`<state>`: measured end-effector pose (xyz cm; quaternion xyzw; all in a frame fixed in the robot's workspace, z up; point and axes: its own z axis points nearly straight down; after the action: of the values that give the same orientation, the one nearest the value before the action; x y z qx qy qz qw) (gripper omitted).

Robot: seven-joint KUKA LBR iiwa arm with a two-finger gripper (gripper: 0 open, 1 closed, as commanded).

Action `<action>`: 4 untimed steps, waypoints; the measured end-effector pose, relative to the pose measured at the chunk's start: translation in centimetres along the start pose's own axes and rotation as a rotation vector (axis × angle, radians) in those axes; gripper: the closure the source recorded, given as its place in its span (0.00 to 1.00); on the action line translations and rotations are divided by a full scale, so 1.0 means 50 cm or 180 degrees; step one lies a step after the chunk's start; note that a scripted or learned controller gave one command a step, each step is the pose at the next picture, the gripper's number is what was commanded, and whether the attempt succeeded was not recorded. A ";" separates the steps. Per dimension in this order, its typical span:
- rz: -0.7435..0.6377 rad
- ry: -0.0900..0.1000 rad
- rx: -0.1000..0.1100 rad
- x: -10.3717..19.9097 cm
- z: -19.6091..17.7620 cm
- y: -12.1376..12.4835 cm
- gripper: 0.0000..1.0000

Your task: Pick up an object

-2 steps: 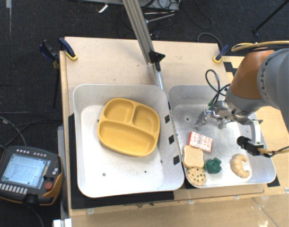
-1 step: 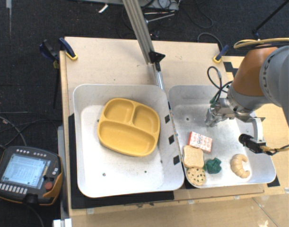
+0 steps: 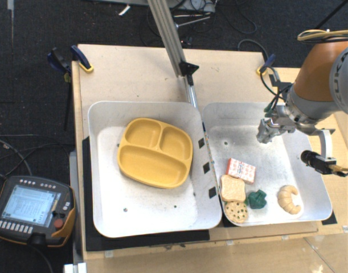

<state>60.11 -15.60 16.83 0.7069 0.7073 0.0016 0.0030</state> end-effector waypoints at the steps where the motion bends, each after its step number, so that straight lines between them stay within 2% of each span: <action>1: -0.0005 0.0001 0.0002 0.000 -0.069 0.003 1.00; 2: -0.0025 0.0012 0.0008 0.112 -0.092 0.047 1.00; 3: -0.0023 0.0010 0.0014 0.203 -0.102 0.057 1.00; 4: -0.0025 0.0012 0.0014 0.326 -0.101 0.074 1.00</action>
<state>63.76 0.71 21.87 0.7040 0.7102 0.0014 0.0000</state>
